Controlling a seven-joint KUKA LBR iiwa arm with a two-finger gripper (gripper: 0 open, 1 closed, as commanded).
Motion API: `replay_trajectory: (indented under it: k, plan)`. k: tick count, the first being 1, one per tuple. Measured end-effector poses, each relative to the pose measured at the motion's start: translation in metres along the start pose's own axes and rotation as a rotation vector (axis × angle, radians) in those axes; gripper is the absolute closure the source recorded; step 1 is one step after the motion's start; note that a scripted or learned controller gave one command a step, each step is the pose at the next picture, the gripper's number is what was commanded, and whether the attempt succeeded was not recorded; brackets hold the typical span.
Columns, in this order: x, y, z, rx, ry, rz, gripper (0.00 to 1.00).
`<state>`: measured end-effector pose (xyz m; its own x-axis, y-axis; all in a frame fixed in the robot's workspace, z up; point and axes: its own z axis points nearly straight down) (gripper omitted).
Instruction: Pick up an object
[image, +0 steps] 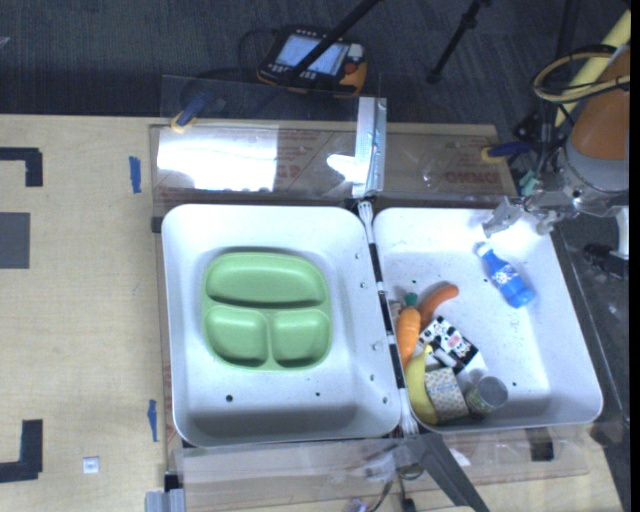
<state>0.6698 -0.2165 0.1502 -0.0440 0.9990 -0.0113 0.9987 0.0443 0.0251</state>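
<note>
Blue bottle (505, 276) in right bin (560, 330), just below fingers (522, 212)

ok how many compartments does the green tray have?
3. The green tray in the left bin has one long compartment across its far side and two smaller ones side by side nearer the camera.

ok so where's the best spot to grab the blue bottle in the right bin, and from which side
Grip the blue bottle across the middle of its body, coming straight down from above. It lies flat on the floor of the right bin, slanting from its cap end at upper left to lower right, with bare floor on both long sides, apart from the pile of things by the divider. The fingers should probably close across its narrow width.
</note>
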Motion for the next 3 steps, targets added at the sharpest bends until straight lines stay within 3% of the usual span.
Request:
replay_trajectory:
  k: [3]
  plan:
    - [0.0005, 0.0010, 0.0106, -0.006, 0.005, -0.028, 0.00]
